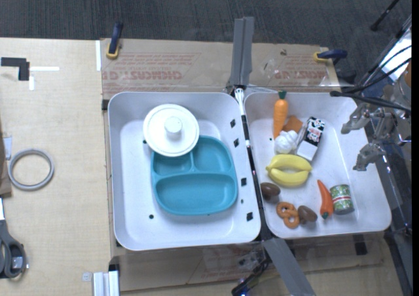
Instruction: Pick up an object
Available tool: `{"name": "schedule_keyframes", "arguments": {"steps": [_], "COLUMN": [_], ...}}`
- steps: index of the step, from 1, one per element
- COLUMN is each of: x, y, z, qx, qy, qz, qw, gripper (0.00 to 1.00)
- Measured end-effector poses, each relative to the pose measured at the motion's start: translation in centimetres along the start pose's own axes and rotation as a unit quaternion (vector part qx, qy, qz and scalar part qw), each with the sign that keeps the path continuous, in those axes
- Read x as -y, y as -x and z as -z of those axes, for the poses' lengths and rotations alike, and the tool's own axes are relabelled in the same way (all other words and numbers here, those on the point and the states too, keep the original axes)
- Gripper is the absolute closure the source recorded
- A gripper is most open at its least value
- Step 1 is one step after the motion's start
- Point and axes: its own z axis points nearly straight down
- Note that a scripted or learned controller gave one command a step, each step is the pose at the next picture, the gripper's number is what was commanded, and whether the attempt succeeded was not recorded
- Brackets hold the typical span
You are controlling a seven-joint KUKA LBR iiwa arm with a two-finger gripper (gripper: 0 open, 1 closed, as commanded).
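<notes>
hanging over the right bin's (373, 219) right rim, the gripper (362, 141) holds nothing between its fingers (364, 156), which stand apart. the toys lie well to its left: banana (289, 169), carrot (280, 112), small can (341, 199) nearest, below it.

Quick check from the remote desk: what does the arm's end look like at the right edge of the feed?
The gripper is bare silver-grey metal with two slim fingers, on a dark grey body. White and blue cables loop above it.
</notes>
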Motion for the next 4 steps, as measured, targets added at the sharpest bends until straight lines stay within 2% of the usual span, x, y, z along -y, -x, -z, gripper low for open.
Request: {"name": "schedule_keyframes", "arguments": {"steps": [1,2,3,4], "x": [-2.9,-3.2,-3.4,-2.6], "y": [1.8,-7.1,-6.9,-6.1], "z": [-10.4,-13.1,-12.3,1.7], "qx": [0.012,-0.001,0.000,0.001], "qy": [-0.003,0.000,0.000,0.000], "qz": [-0.079,-0.103,-0.100,-0.122], "qw": [0.9968,0.9947,0.9950,0.9926], "gripper": [0.00,0.00,1.00,1.00]}}
